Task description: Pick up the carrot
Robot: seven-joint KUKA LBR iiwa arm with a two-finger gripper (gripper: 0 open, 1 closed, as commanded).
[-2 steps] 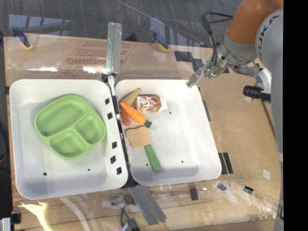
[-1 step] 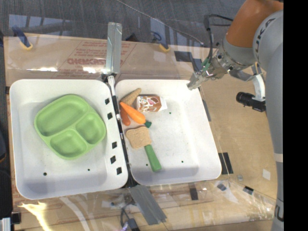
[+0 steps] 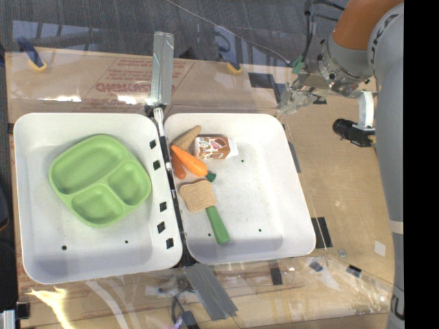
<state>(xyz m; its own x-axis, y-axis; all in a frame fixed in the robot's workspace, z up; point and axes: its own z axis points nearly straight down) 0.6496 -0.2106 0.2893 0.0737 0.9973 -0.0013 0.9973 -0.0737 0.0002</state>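
Carrot sits in the right bin, way off to the lower left of the fingers, which hover past that bin's top right corner. Can't tell if they're open or closed. Green plate is in the left bin.

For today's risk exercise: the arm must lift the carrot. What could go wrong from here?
1. The orange toy carrot lies close against the right white bin's left wall, leaving little finger room.
2. A small brown-and-white packet and a tan toast slice crowd it; the gripper, outside the bin, might grab those.
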